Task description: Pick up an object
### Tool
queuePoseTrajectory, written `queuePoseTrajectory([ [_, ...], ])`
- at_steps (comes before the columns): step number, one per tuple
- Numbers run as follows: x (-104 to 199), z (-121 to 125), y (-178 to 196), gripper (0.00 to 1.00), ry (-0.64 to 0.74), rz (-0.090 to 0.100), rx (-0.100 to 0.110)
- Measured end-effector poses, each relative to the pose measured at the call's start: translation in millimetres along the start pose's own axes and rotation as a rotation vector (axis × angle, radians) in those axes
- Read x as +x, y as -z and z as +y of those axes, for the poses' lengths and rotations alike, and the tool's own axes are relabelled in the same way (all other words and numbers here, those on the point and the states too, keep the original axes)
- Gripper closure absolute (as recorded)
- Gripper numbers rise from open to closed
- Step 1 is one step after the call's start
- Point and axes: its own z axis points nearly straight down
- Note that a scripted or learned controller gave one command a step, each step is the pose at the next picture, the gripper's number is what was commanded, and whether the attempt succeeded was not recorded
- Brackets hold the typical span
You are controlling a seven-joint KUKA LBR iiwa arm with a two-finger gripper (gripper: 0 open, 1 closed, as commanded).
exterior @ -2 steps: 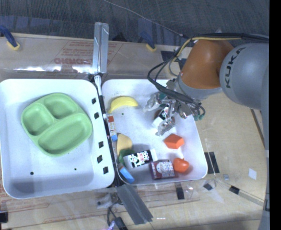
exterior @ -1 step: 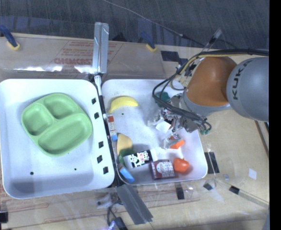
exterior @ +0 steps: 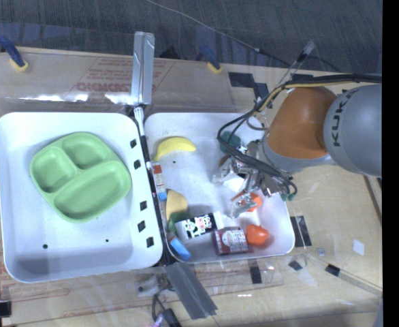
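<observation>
arm: the grey kuka arm with the orange band (exterior: 296, 122) reaches in from the right and bends down over the right white bin (exterior: 206, 128).
gripper: the two-finger gripper (exterior: 246, 191) sits low in the right part of that bin, among cables and metal parts; whether it is apart or together i cannot tell.
nearest thing: a small orange and white object (exterior: 252, 201) lies just beside the gripper, on its near side; nothing is plainly clamped.
other candidates: an orange round toy (exterior: 257, 234) and a dark red jar with a label (exterior: 231, 240) lie touching at the near right corner; a black and white carton (exterior: 198, 226) lies just left of them; a yellow banana (exterior: 174, 146) rests at the far left, well apart from the tool.
left bin: the left white bin (exterior: 22, 203) bears a green divided plate (exterior: 81, 176).
step in hand: likely lowering onto the small orange and white object.
doing it well: centre the tool over one thing alone, keep off the bin wall and the crowded near corner, close firmly, then lift straight up and slowly so a weak hold shows early.
</observation>
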Motion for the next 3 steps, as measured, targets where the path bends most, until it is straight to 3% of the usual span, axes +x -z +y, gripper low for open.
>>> queuePoseTrajectory([
  [1,22,5,0,0.0,-0.187,-0.001,0.0],
  [2,19,5,12,1.0,-0.179,-0.005,0.002],
  [3,19,6,11,0.0,-0.178,-0.005,0.002],
])
